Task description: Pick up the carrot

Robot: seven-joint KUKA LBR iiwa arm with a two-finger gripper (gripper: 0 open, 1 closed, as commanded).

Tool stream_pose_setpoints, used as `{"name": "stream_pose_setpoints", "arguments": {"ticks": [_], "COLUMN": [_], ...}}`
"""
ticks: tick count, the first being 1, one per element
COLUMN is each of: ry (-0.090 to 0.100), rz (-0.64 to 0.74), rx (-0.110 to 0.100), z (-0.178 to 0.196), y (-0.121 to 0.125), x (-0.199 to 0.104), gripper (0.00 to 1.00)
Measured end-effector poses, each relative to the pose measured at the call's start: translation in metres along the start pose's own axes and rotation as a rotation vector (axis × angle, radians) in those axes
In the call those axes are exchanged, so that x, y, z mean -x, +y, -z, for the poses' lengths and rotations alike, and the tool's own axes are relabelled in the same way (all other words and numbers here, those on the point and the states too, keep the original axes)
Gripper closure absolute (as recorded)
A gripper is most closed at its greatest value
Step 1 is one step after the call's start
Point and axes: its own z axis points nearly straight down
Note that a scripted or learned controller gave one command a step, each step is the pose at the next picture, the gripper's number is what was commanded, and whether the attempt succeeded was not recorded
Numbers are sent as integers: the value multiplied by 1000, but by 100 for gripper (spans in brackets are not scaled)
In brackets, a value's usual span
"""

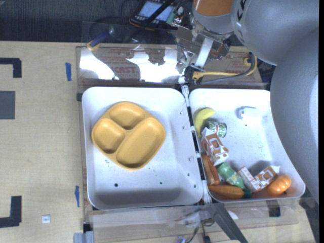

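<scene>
Carrot point(226, 191) lay well below the hand point(188, 71), whose spread I could not tell, wedged among packets, needing a long, careful descent.

Carrot point(226, 191) lies in right bin's point(258, 135) near corner, apparently touching neighbouring items.

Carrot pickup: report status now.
Pincer above bins' far edge, holding nothing. Carrot at right bin's near edge. Juice cartons and green item crowd it.
</scene>
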Motion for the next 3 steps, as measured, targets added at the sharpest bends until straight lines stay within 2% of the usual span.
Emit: {"name": "stream_pose_setpoints", "arguments": {"ticks": [1, 2, 3], "ry": [-1, -2, -1], "rz": [-40, 184, 536], "rx": [-3, -7, -8], "z": [61, -39, -61], "y": [-7, -21, -18], "x": [-15, -39, -35], "gripper": [100, 100, 100]}}
